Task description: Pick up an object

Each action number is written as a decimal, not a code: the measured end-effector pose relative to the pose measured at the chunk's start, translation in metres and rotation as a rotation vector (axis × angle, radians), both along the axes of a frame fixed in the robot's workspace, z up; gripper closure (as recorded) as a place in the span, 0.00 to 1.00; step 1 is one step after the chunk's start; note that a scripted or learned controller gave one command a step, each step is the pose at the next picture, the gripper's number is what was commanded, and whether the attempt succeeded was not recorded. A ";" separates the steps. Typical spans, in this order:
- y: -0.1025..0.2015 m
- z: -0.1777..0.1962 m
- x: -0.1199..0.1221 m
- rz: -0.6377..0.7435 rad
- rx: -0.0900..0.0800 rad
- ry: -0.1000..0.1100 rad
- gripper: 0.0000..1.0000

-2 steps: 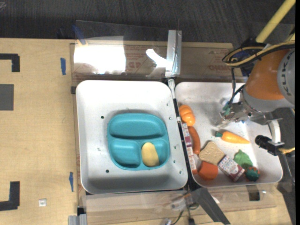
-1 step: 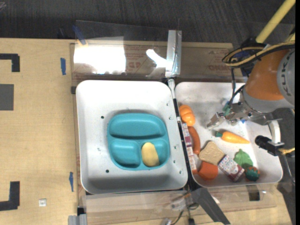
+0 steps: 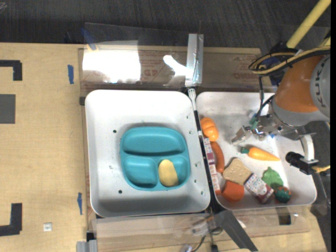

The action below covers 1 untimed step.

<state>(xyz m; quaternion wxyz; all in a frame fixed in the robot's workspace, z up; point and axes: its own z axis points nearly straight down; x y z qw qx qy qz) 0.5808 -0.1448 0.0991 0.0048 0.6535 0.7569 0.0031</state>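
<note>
My gripper hangs over the upper middle of the right bin, above bare white floor. Just below and to its right lies a toy carrot. An orange pepper sits at the bin's left wall, with a red sausage below it. Toward the front are a slice of bread, a red-orange tomato, a small printed box, a green leafy toy and a small teal item. Nothing shows in the gripper's grasp.
The left bin bears a teal divided tray with a yellow potato-like toy in its lower right compartment. A metal divider stands behind the bins. Tan bench surface lies to the left.
</note>
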 end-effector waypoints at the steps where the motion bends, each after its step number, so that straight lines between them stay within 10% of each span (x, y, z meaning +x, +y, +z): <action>1: -0.001 0.011 0.001 -0.002 0.000 -0.004 1.00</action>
